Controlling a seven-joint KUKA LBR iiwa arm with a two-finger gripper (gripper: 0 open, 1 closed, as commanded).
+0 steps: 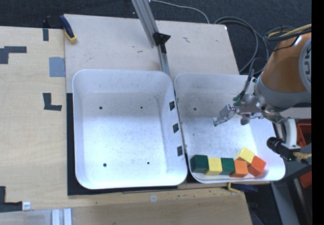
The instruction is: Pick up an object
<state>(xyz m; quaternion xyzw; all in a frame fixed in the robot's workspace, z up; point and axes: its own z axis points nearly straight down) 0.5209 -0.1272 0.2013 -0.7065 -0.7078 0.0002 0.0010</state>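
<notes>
Gripper (223,117) above right bin (202,83) (blocks (228,164) apart)

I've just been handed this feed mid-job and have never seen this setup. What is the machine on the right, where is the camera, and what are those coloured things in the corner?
The camera is fixed above the bench, looking down at a slant. The grey and orange machine entering from the right is a robot arm; its end effector hangs over the right bin. I cannot tell whether it is open or shut, and nothing shows in its grip. Two shallow white bins sit side by side. At the near edge of the right bin lies a row of small blocks: green, yellow, green, orange, with another yellow and orange at the end. The left bin is beside it.
</notes>
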